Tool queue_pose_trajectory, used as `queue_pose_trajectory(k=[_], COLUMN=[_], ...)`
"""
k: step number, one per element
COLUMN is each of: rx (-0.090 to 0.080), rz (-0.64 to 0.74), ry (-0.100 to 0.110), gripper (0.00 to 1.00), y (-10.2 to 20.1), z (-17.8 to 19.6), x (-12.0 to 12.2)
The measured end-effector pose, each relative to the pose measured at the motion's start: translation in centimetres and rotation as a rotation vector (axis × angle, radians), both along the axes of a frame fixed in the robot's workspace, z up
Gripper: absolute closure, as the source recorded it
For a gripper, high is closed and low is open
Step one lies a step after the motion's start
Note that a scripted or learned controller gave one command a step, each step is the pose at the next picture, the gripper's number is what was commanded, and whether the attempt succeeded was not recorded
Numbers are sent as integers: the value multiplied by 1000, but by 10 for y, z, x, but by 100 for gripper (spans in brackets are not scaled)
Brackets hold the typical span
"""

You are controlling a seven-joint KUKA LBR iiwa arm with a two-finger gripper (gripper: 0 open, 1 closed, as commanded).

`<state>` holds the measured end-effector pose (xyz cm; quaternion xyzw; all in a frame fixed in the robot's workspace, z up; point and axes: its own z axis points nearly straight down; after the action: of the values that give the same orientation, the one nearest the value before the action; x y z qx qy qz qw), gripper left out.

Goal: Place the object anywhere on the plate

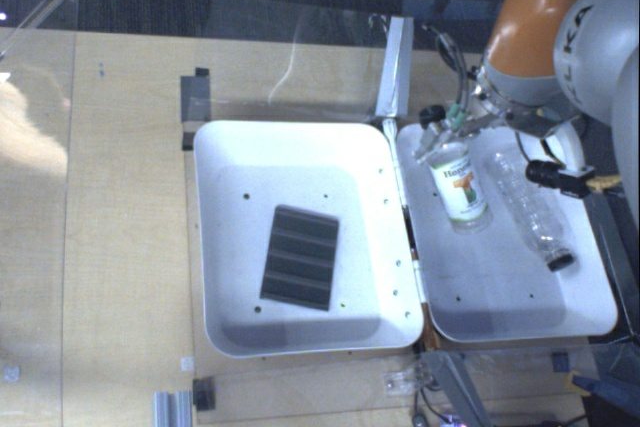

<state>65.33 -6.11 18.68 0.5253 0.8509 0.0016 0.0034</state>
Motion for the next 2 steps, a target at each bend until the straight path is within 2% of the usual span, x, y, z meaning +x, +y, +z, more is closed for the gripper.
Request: queue_pose_trajectory(k=[1,2], rx=[-2,-1], rz=[270,427], ry=[-3,0], gripper=[100,100], y=[9,74], z=[62,39], x=[17,-1])
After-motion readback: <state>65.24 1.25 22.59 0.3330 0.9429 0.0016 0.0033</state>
